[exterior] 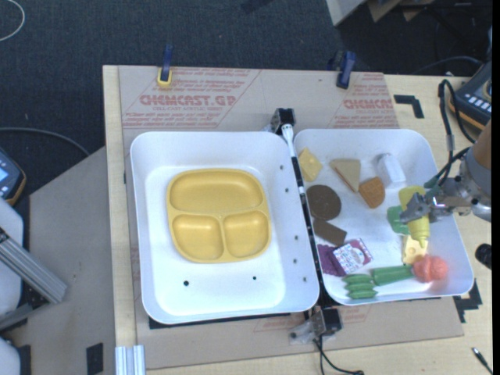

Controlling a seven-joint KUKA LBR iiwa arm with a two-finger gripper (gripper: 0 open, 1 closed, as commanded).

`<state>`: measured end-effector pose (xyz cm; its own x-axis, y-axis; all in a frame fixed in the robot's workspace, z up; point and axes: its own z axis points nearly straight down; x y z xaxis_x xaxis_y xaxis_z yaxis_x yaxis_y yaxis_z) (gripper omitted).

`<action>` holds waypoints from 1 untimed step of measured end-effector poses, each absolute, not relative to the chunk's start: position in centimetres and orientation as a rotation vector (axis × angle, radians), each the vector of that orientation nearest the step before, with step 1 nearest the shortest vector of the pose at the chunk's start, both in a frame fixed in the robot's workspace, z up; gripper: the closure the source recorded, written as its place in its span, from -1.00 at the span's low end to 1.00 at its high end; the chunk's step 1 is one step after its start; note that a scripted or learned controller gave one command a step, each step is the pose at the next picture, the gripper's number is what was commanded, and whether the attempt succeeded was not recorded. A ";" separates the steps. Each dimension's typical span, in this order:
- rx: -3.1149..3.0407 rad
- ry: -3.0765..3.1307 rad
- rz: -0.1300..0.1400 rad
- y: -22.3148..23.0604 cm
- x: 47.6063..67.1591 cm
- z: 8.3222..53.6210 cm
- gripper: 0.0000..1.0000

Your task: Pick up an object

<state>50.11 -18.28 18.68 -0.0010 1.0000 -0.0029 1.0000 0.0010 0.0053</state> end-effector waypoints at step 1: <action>2.215 2.218 0.003 -18.3 50.2 22.7 1.00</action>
<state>50.23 -18.31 22.73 -0.0013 1.0000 -0.0034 1.0000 0.0013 0.0064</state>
